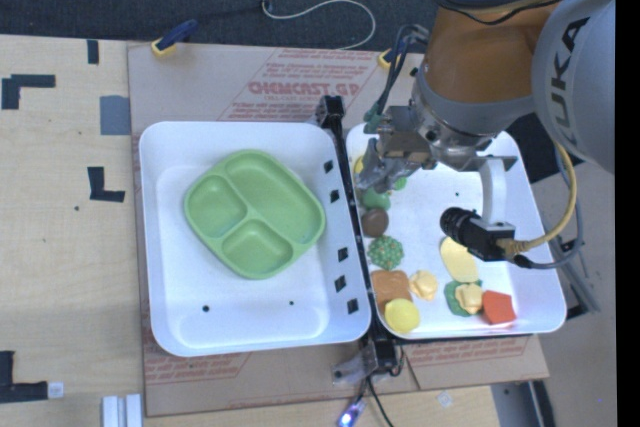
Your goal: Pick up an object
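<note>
Green tray in L bin, toy foods in R bin, jaws' state unclear.

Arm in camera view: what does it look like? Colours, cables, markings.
The arm is grey with black KUKA lettering and a glossy orange band above the wrist. Black and yellow cables loop around it. The gripper is dark grey metal.

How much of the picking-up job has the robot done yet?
Done: the gripper has reached into the right bin, low over its left side. In hand: nothing visibly lifted; I can't see anything between its fingers. Left: grabbing and raising a toy, such as the brown piece just below it.
</note>
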`<state>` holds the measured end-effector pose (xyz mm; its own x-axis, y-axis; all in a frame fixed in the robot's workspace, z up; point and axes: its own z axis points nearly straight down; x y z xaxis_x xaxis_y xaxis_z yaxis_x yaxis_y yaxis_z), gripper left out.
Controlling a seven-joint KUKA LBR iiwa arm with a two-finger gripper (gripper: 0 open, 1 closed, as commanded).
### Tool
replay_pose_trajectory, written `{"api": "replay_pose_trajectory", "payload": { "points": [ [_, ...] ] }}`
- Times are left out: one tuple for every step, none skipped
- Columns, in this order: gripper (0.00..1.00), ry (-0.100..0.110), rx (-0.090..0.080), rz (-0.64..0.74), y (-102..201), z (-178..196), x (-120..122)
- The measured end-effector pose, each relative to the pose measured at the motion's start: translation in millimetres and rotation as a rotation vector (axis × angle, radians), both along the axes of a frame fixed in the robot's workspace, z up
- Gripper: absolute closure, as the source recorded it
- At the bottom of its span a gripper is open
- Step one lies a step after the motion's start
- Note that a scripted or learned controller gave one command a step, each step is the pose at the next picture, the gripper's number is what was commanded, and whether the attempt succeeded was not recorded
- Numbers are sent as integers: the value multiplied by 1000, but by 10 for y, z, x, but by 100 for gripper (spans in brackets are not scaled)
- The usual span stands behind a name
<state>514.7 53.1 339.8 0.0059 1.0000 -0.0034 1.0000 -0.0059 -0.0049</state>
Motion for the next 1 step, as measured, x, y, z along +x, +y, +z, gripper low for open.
{"api": "replay_pose_trajectory", "payload": {
  "points": [
    [100,0,2,5,-88,-184,-156]
  ]
}}
